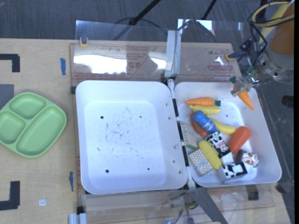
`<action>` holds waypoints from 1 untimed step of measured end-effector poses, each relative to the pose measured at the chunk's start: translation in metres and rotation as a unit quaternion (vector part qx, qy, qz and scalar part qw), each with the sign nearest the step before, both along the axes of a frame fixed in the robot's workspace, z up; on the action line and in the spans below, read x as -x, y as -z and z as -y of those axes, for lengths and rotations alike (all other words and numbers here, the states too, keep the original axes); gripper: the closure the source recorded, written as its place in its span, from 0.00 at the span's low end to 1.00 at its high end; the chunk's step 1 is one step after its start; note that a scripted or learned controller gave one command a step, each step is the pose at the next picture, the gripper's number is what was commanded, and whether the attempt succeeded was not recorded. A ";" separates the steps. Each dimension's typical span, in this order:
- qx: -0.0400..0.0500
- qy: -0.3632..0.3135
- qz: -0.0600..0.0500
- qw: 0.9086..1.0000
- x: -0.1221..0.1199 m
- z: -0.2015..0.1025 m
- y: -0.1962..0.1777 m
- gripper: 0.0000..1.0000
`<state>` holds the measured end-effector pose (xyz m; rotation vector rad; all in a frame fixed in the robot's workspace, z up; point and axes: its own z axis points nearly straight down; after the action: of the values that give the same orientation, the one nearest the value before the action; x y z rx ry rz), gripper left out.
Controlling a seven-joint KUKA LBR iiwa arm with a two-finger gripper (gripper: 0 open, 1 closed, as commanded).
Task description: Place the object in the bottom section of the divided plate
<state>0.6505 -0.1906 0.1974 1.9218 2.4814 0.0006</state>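
Object: small orange carrot (pixel 246 98) — cone-shaped, plain orange, smooth like a plastic toy, no green top to be seen at its upper end.
Object axis: long axis on a slant, blunt wide end up-left at the gripper, pointed tip down-right.
Object location: above the far right rim of the right bin (pixel 270 139), near its top right corner; appears lifted off the bin floor, though height hard to judge from this slant.
Gripper: gripper (pixel 242 85) at the carrot's wide end, fingers pinching that end — carrot hanging below and to the right of them.
Arm: reaching in from the right edge, orange band (pixel 284 40) at upper right, cables looped above it.
Right bin contents: a second carrot (pixel 201 101) with a green top lying roughly level near the top; a yellow piece just below it; blue bottle (pixel 203 120); banana (pixel 224 127); large red-orange piece (pixel 239 138); corn cob (pixel 210 154); waffle-patterned square (pixel 200 162); black-and-white cow-print items at lower right. All packed close, many touching.
Left bin: left bin (pixel 88 92) white, faint scribble marks on the floor.
Divided plate: green divided plate (pixel 9 107) on the wooden bench at far left, well apart from the carrot; two small sections at top, one long section at bottom right.
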 end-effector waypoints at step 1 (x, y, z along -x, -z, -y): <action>0.000 0.066 0.001 0.998 -0.017 0.027 -0.088 1.00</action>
<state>0.6679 -0.2172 0.2854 2.0810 2.3469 0.0014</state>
